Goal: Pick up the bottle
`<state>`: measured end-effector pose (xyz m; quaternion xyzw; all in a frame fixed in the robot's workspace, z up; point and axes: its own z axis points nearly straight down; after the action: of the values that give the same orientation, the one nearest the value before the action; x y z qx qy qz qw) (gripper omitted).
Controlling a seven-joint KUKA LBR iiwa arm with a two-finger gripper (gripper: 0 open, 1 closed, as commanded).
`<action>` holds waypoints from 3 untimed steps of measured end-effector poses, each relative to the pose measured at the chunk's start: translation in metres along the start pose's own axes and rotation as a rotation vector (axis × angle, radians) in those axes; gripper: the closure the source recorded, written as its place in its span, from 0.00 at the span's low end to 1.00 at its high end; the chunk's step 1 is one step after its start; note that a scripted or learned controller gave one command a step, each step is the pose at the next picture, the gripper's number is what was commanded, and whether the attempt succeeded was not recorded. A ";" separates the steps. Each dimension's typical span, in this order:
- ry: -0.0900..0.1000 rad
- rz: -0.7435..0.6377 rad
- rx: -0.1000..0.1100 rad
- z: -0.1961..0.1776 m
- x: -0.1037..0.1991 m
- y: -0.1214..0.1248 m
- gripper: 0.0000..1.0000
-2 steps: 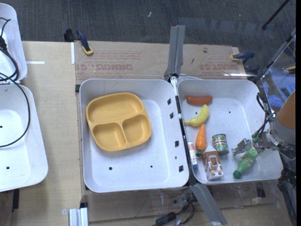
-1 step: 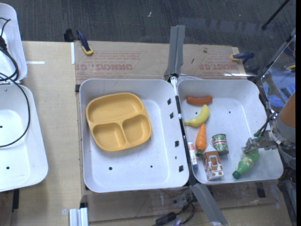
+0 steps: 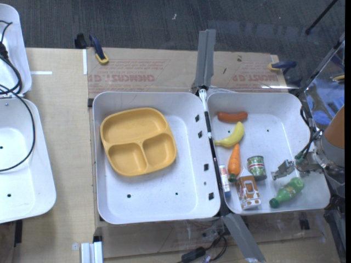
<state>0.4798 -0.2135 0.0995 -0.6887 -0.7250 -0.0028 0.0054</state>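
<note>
Task status: not complete. The green bottle (image 3: 287, 193) lies on its side on the floor of the right bin (image 3: 274, 111), cap end pointing away from the arm, toward the juice carton (image 3: 248, 193).

The gripper (image 3: 284, 170) sits low in the same bin, just above and beside the bottle's body. Whether it touches the bottle cannot be determined. Finger state cannot be determined either: the metal tips are small and blurred at this angle.

Beyond the gripper, away from the arm, stand a small tin can (image 3: 256, 167), a carrot (image 3: 235, 160), a banana (image 3: 231, 136) and a sausage (image 3: 232, 115).

Remaining, by judgement: align over the bottle, secure the grasp, lift clear.
</note>
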 end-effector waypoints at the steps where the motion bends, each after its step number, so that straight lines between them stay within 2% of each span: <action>1: 0.000 -0.035 -0.001 0.008 -0.001 0.000 0.00; 2: 0.000 -0.123 0.002 0.009 -0.002 -0.002 0.00; 3: -0.002 -0.155 0.003 0.009 -0.003 -0.002 0.00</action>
<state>0.4779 -0.2160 0.0904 -0.6307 -0.7760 -0.0017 0.0056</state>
